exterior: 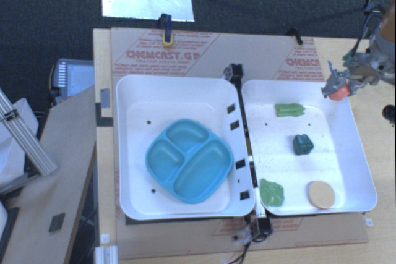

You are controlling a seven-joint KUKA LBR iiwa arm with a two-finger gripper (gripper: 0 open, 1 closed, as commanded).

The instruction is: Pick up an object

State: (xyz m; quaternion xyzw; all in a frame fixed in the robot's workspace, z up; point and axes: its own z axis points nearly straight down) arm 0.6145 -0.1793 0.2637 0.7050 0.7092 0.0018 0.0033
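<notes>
The gripper [337, 87] sits at the upper right corner of the right bin [362, 161], roughly at two o'clock from that bin's centre, with the arm [385, 46] entering from the right edge of the view. A small orange-red object [338, 93] is seen between the fingers, which are closed on it; it hangs over the bin's rim rather than lying on the floor. Inside the right bin, a light green elongated piece [289, 110] lies near twelve o'clock, close to the back wall. A dark teal lump [302, 144] rests near the centre. A green leafy-looking piece [271, 192] lies at seven o'clock, just beside the divider between the bins. A round tan disc [321, 194] lies at five o'clock, near the front wall and apart from the green piece. The left bin [133, 108] contains a blue compartment plate [189, 160], positioned slightly toward four o'clock of that bin's centre and turned at an angle to the walls. Both bins rest on a cardboard sheet [185, 49] with red lettering.
</notes>
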